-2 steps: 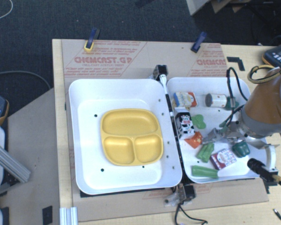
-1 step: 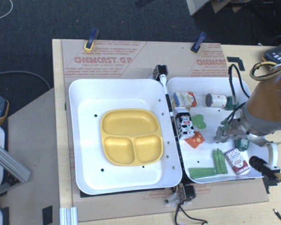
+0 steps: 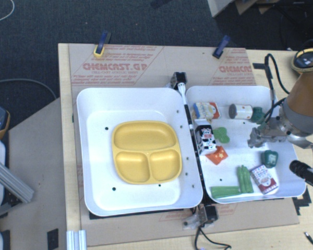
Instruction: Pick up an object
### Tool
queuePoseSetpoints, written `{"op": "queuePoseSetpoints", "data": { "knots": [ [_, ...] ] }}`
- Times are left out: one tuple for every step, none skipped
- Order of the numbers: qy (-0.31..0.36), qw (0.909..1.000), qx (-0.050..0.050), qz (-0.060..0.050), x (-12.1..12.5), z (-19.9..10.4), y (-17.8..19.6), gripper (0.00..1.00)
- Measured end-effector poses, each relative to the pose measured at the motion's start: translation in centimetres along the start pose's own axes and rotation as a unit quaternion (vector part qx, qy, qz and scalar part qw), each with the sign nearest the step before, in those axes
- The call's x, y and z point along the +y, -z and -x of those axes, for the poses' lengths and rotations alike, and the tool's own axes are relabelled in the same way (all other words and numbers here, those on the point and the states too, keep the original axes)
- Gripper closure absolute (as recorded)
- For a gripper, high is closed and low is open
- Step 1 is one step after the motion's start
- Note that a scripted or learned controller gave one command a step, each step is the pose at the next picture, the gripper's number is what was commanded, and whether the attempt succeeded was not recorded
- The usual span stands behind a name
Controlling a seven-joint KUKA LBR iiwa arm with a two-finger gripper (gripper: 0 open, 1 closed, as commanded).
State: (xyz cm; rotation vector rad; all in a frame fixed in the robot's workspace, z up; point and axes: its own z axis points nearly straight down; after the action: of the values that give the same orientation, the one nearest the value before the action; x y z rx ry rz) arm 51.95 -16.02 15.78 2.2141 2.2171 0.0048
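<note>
The right bin [image 3: 281,194] holds several small items. A small carton [image 3: 206,110] and a white bottle [image 3: 241,111] lie at the back, with a green piece [image 3: 257,114] beside the bottle. A black-and-white toy [image 3: 205,137], a small green lump [image 3: 222,136] and a red wedge [image 3: 216,155] sit by the left wall. Green bean pods [image 3: 244,179], a flat green pod [image 3: 224,191] and a red packet [image 3: 264,179] lie at the front. My gripper [image 3: 261,139] hangs low over the bin's right half, just above a small green cup [image 3: 270,158].
The left bin [image 3: 94,139] holds a yellow divided plate [image 3: 146,151]. The arm's orange band [image 3: 305,95] stands over the right bin's far right side. Clamps [image 3: 100,45] and cables lie along the bench's edges.
</note>
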Motion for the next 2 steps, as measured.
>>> {"op": "queuePoseSetpoints", "data": {
  "knots": [
    [0.0, 1.0, 0.0, -0.001, 0.1, -0.3, 4.4, 1.0],
    [0.0, 1.0, 0.0, -0.001, 0.3, -0.3, 6.9, 1.0]
  ]
}}
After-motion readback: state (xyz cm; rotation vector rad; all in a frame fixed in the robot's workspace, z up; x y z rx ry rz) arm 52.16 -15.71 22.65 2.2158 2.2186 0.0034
